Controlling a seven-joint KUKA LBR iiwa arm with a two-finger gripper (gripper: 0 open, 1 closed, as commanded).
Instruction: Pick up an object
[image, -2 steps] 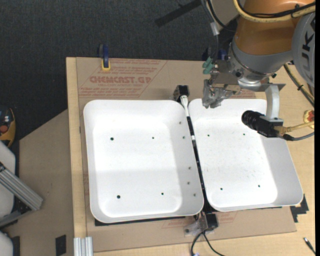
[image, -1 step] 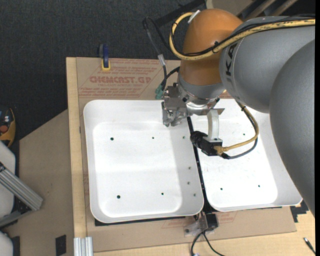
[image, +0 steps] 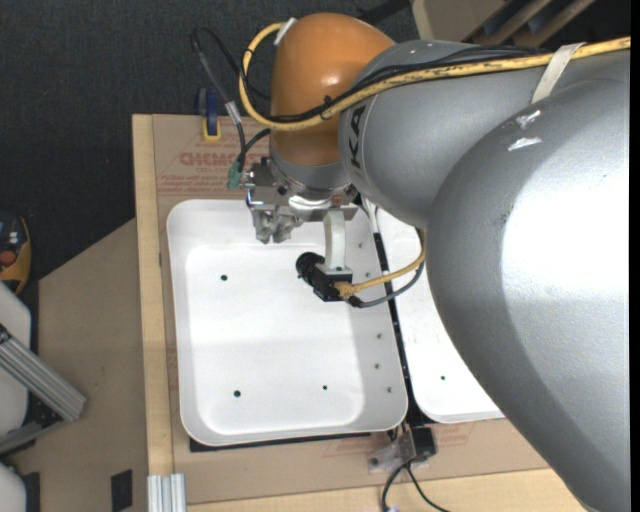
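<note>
Pincer (image: 271, 232) low over the far edge of the left bin (image: 200, 400); cannot tell its opening or any hold. No object visible to pick. Step: probably reach or descent. Next: confirm a target before closing.

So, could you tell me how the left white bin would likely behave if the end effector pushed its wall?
The left white bin looks shallow and thin-walled, so it is probably light and apt to slide on the brown board. Its glossy floor looks slippery.
</note>
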